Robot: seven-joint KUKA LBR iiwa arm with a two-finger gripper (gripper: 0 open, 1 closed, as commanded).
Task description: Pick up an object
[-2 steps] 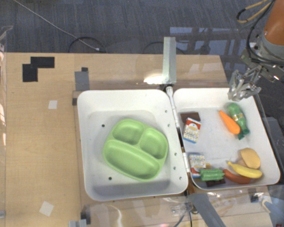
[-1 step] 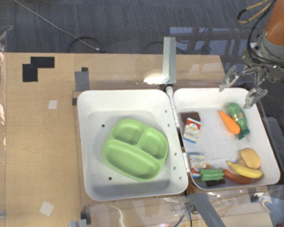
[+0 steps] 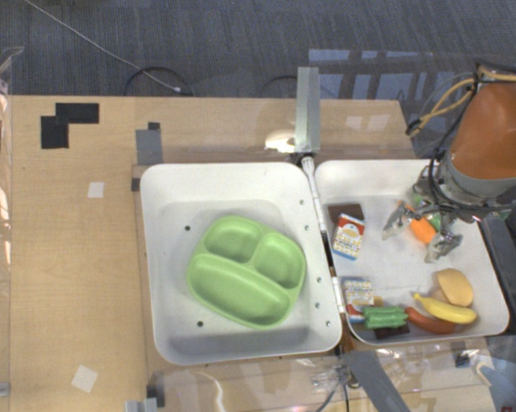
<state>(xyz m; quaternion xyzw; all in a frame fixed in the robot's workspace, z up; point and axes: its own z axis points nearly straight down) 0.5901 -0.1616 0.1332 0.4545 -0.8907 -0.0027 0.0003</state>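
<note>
Orange object [image 3: 422, 229] between spread tool [image 3: 420, 231] fingers

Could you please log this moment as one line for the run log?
arm over right bin | gripper open around orange item | not lifted | green tray in left bin

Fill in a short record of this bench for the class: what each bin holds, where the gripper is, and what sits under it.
left bin: green divided plate
right bin: small carton, banana, potato, orange item, more toys at the near edge
gripper: over the right bin, fingers spread
under gripper: the orange item, between the fingers; whether it is gripped is unclear
</note>
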